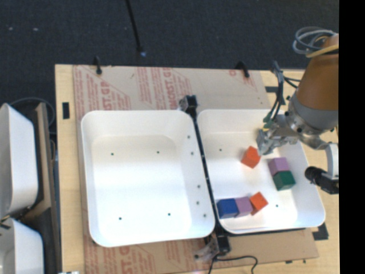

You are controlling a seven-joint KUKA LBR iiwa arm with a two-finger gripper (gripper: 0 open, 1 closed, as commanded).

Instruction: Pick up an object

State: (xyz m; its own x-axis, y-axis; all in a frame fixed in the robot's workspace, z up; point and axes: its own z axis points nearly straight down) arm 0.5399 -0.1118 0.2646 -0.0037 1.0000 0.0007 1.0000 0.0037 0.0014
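Observation:
Several small blocks lie in the right bin point(228, 124). An orange block point(250, 157) sits near its middle. To the right of it a purple block point(278, 165) touches a green block point(283, 180). Along the front wall a blue block point(228, 208), a second purple block point(244, 205) and a second orange block point(259, 201) stand in a row. My gripper point(266, 143) hangs low over the right bin, just up and right of the middle orange block and very close to it. Whether it touches the block I cannot tell.
The left bin point(91, 130) stands beside the right one, with a black clip point(189, 103) where their back corners meet. The grey and orange arm point(316, 96) comes in over the right bin's far right corner. Cardboard point(142, 87) covers the bench.

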